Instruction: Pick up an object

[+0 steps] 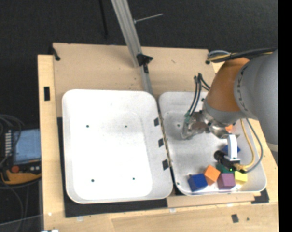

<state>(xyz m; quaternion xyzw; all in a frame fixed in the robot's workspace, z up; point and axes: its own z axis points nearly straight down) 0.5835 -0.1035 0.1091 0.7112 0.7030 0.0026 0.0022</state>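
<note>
The wooden bench (112, 66) is a flat, pale board, and everything here sits on it. Largest on it is the left bin (112, 144), a shallow white tray with rounded corners and a faintly speckled floor. Touching its right edge is the right bin (179, 105), of the same smooth white make. The arm (247, 91) comes in over the right bin from the right, a bulky grey rounded body with a glossy orange band, thin cables looping beside it. Its gripper (190, 128) hangs low over the upper left part of the right bin, well apart from the blocks; I cannot tell how it is set, as the metal tip is small and blurred.

The objects to pick lie clustered in the right bin's lower right corner: a blue block (197, 181), an orange block (212, 174) just beside it, a purple block (227, 180), a small yellow block (241, 176) and a green piece (226, 168) behind them, all matte with squared faces.
</note>
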